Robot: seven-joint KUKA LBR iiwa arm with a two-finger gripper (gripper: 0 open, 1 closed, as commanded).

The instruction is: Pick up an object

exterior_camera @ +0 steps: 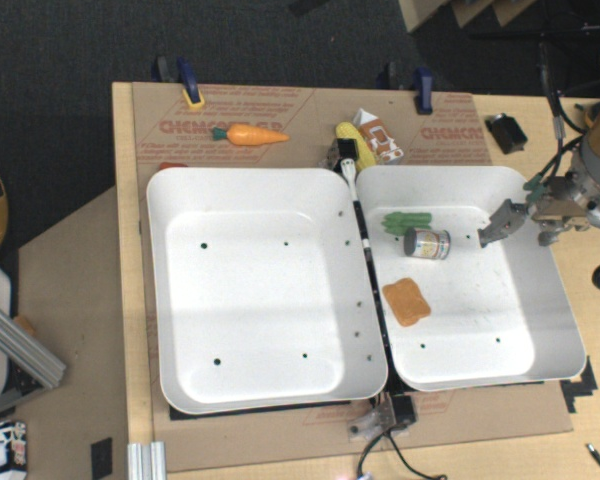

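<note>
In the right bin [540,358] a small tin can [427,243] lies on its side near the back left. A green object [407,222] lies just behind the can, touching it. An orange-brown flat piece [407,301] rests nearer the front. My gripper [525,230] hangs over the right bin's right side, to the right of the can and apart from it. Its fingers [501,222] stand spread, open, with nothing between them.
The left bin [165,268] sits beside the right one. Behind the bins on the board lie a toy carrot [250,135], a yellow item [352,138], a small carton [380,140] and a black block [505,132]. Two blue clamps [190,86] hold the board's back edge.
</note>
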